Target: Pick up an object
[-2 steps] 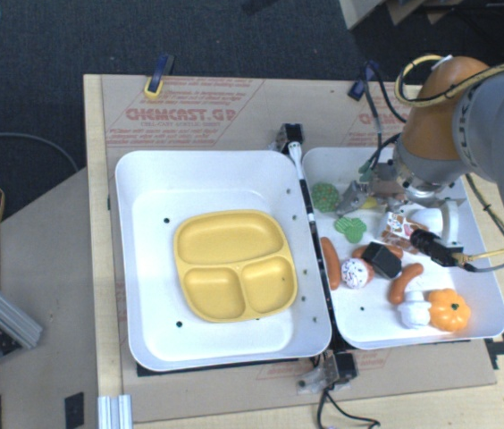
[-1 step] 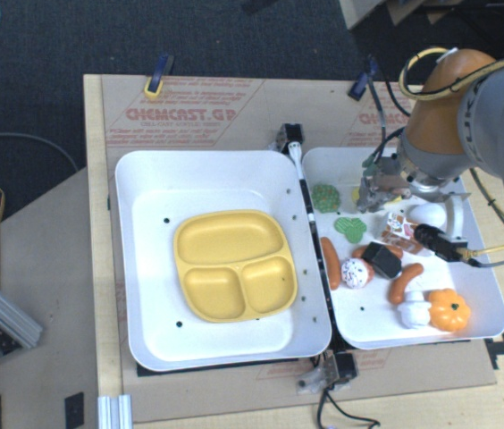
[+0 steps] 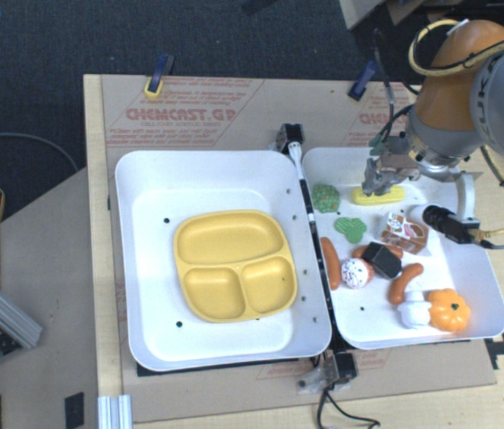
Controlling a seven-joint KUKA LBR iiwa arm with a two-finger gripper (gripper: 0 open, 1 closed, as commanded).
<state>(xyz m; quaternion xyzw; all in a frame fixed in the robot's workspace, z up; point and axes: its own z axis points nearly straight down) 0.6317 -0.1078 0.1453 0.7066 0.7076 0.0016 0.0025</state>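
Note:
My gripper (image 3: 379, 184) hangs over the far part of the right bin (image 3: 484, 284), its tips right at a flat yellow piece (image 3: 386, 196) lying there. Whether that piece is between the fingers cannot be made out. Below it lie two green toy foods (image 3: 326, 197) (image 3: 351, 230), a red sausage (image 3: 331, 262), a white and red ball (image 3: 355, 273), a black block (image 3: 382, 259), a brown and white snack (image 3: 405, 231), another sausage (image 3: 406, 282), a white piece (image 3: 414, 313) and an orange pumpkin (image 3: 449, 310).
The left bin (image 3: 145, 195) holds a yellow divided tray (image 3: 234, 264). A black cylinder (image 3: 444, 222) on the arm's side juts over the right bin. Clamps (image 3: 156, 76) (image 3: 362, 83) sit on the far edge of the cardboard-covered bench.

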